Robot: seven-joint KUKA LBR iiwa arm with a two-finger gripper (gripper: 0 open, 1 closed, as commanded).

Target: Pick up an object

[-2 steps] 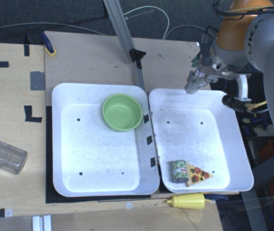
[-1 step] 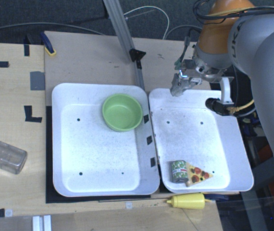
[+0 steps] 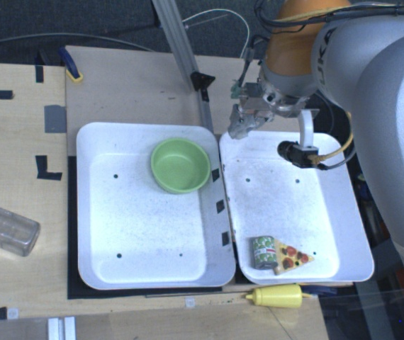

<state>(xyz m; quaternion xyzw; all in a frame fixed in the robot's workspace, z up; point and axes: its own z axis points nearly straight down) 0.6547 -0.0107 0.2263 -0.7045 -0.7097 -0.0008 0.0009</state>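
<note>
A clear plastic container (image 3: 3,227) lies on its side at the left edge of the table (image 3: 127,83). To its right sit two shallow white bins side by side. The left bin (image 3: 96,261) holds a green bowl (image 3: 180,164), upright, near its far right corner. A grey metal pole (image 3: 181,44) slants up from behind that corner.

The right bin (image 3: 344,253) holds a small green can (image 3: 264,251) near its front left corner, lying beside and touching a toy pizza slice (image 3: 292,257) on its right. A yellow mustard bottle (image 3: 278,296) lies on its side on the table just outside the front edge of the right bin.

The grey arm (image 3: 372,69) reaches in from the right, large and close to the camera, with its orange band (image 3: 303,27) above the wrist. The wrist bends downward and to the left, so the pincer (image 3: 242,127) hangs over the far left corner of the right bin, at the seam between the two bins. It is well apart from the can and pizza slice, and nothing is visible between its fingers; whether they are spread or closed cannot be told. Black cables loop around the wrist.
</note>
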